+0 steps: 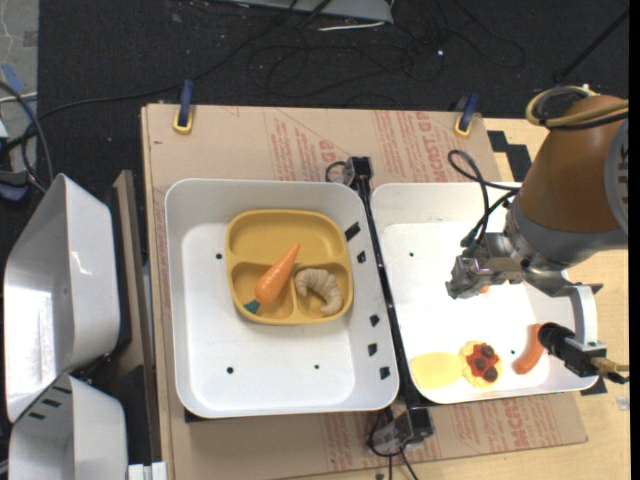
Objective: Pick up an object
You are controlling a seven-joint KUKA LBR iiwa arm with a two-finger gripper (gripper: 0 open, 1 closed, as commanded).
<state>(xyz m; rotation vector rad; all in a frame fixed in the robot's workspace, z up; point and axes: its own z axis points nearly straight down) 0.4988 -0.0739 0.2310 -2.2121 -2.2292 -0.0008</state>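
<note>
The tool (468, 278), its state impossible to tell, is seen above the right bin (430, 208), with the red-topped toy (481, 361) lying at its six o'clock.

The arm (580, 178) runs out past the right edge, so its upper links are cut off. Its bulk hides part of the right bin's (430, 203) far right wall. The gripper (468, 278) shows as a grey cluster, too small to tell how its fingers stand. The orange sausage-shaped piece (527, 353) is partly covered at its upper end by a black fitting (565, 346). The dark red bits on the small yellow piece (480, 363) are too small to name. The carrot's (277, 272) green end is tucked low in the yellow divided plate (250, 230), blurred. A white container (55, 268) at left is cut off by the edge.
</note>
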